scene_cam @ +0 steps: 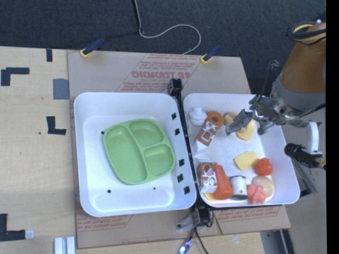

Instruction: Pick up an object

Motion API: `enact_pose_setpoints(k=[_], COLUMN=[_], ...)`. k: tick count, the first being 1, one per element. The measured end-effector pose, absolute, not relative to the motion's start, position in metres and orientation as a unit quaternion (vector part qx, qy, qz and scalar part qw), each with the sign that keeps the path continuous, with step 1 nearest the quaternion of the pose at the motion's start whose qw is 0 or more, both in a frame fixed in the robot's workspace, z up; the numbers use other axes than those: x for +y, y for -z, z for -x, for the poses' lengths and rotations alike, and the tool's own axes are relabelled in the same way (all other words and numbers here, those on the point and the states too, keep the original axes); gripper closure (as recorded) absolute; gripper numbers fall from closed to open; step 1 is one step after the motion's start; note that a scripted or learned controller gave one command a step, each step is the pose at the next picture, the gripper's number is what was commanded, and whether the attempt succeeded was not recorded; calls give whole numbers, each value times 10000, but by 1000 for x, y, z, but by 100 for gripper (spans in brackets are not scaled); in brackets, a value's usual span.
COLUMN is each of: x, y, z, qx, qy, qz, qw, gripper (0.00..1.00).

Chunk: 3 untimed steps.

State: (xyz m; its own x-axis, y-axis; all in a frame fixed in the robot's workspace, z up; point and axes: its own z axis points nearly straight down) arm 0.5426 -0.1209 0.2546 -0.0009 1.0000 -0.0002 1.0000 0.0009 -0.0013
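Observation:
My gripper (246, 128) hangs over the upper part of the right bin (290, 194), its two dark fingers spread open. One fingertip (231, 130) points down-left and the other (262, 129) sits to the right. A pale yellow piece (246, 134) lies in the bin just below the gap, and nothing is gripped. Nearby lie an orange ring (214, 118), a small white bottle (197, 115) and an orange-brown packet (206, 135). Lower down are a yellow wedge (246, 160), a red tomato (263, 166), a red bottle (223, 184), a small can (238, 186) and a pink item (257, 194).
The left bin (85, 115) holds a green divided plate (139, 151). A black divider with clips (181, 136) runs between the bins. The grey and orange arm (304, 67) comes in from the right, with a black fitting (296, 152) at the bin's right rim.

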Motion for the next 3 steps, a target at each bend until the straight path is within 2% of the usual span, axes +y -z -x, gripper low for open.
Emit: enact_pose_setpoints(k=[1, 2, 3], x=[-120, -42, 30], y=[-264, -420, -444], z=[-543, -519, -489], qx=[-7080, -7111, -7097], qy=[-6, 63, 6], qz=[7062, 7031, 7046], qw=[7, -52, -2], gripper=[100, 100, 100])
